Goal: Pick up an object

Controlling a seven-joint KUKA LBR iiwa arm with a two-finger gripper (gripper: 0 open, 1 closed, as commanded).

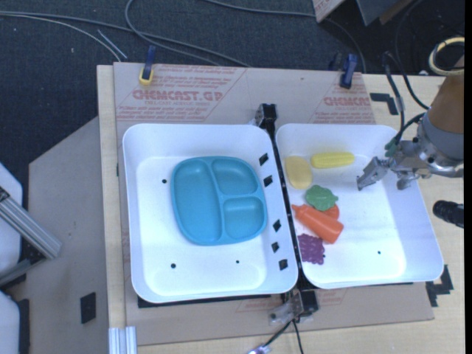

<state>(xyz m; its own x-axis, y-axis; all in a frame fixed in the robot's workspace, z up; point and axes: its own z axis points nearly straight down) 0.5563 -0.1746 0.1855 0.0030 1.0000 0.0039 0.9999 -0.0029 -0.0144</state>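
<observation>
Tabletop [110, 198]: light wood, with a printed cardboard sheet [221, 87] clamped along the far edge by two blue clamps [148, 68].

Two shallow white bins sit side by side on the sheet and meet at a black seam in the middle.

Left bin [147, 271]: holds one teal divided plate [219, 198] with three compartments, lying flat near the bin's centre, slightly toward the seam.

Right bin [413, 249]: all the toy food is grouped in its left half, close to the seam.

Arm [451, 116]: enters from the right edge, its grey wrist over the right bin's far right corner.

Tool [385, 174]: hangs over the upper right part of the right bin, well apart from the food. Two dark fingers are splayed apart, one reaching left toward the corn. Nothing lies between them, so the tool is spread and holds nothing.

Items in the right bin, larger first:
- Toy carrot [321, 223], orange, lying at a slant, its green leafy top [321, 197] at the far end.
- Yellow corn cob [332, 160], lying crosswise near the far wall.
- Pale yellow rounded piece [298, 172], just beside the corn, nearer the seam. Kind unclear.
- Purple grape bunch [311, 249], just below the carrot, nearest the front.

Dark floor beyond the tabletop, with grey cables [192, 13] looping across it.
</observation>
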